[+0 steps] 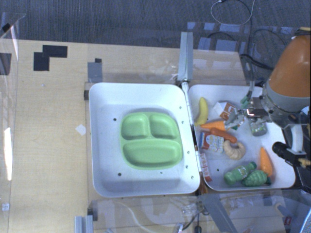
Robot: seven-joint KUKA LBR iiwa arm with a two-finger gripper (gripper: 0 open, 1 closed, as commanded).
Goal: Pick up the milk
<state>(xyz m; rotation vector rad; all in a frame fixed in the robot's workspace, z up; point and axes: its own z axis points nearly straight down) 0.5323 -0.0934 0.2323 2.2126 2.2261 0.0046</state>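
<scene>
Glossy white-and-orange milk carton (225, 110) lies at eleven o'clock of metal two-finger gripper (239, 118), grip state unclear; curved yellow banana (202, 110) at nine.

Small milk carton (211, 142), orange and white, apparently lying flat, left side of right-hand bin

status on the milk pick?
Hand low over right bin, nothing visibly held. Milk carton lying at bin's left side, ungrasped. Carrot and bagel crowd it.
</scene>
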